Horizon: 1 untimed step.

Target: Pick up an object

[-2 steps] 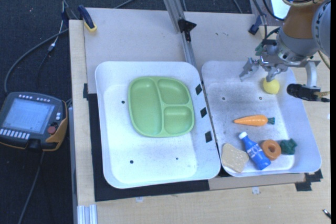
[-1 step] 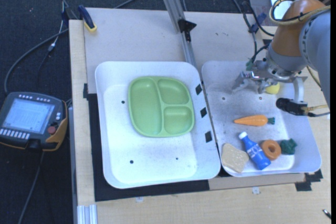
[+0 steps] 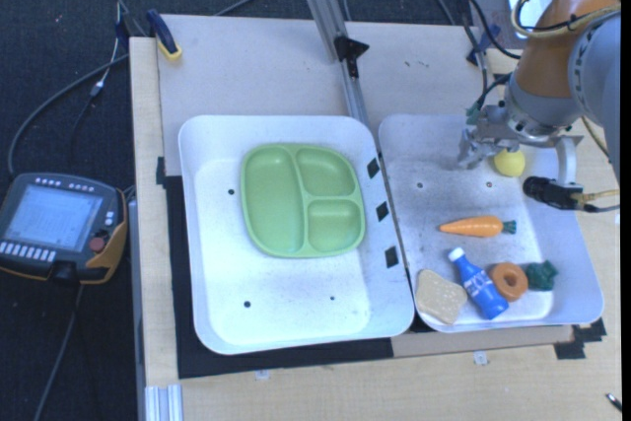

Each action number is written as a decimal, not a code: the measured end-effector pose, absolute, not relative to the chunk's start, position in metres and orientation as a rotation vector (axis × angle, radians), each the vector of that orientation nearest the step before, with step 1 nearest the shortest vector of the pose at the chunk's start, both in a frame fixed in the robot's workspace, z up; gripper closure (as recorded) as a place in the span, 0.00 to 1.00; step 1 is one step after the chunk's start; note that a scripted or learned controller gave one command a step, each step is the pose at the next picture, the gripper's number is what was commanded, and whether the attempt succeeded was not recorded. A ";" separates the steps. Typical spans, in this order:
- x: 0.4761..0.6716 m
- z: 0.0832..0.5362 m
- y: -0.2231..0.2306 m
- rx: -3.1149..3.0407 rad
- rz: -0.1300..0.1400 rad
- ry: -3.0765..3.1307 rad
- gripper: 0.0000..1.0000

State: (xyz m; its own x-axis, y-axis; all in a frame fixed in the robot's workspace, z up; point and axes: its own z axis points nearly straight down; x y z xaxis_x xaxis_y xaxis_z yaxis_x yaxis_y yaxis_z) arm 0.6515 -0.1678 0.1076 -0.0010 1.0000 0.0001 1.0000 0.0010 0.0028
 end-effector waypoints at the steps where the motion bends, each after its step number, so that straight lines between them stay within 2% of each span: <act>1: 0.659 0.154 -0.166 2.216 0.005 2.220 1.00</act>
